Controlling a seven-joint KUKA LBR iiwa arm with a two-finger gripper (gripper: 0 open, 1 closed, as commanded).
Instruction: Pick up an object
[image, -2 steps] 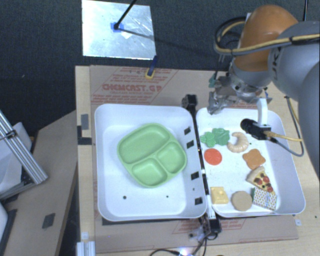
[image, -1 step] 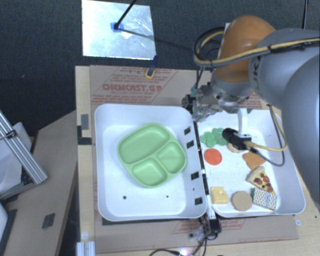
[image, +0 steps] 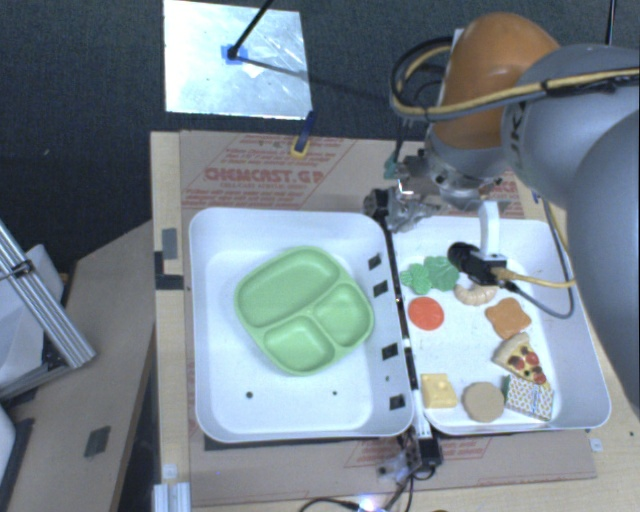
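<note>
Green is the colour of the divided plate (image: 305, 310) lying in the left bin (image: 215, 400), well to the left of the tool (image: 405, 208) and nearer the camera; nothing else sits on it. The tool hangs at the far rim of the right bin (image: 585, 400), close to the wall the two bins share, and from this slant it cannot be told whether it is wide or narrow; nothing is seen held in it. The candidates for picking all lie on the near side of the tool. A green leafy piece (image: 430, 273) is closest, just below it, with a red disc (image: 426, 313) beside that, and a yellow block (image: 437, 390) and a tan round (image: 484, 402) farther toward the near rim. To the tool's right lie a pale curved piece (image: 476, 294), a brown slice (image: 508, 318), a pizza wedge (image: 520, 358) and a patterned packet (image: 530, 398). The step in hand looks like the approach, with no grasp made yet. The next move probably calls for settling on one item, likely the leafy piece, centring above it and descending without nudging its neighbours.
</note>
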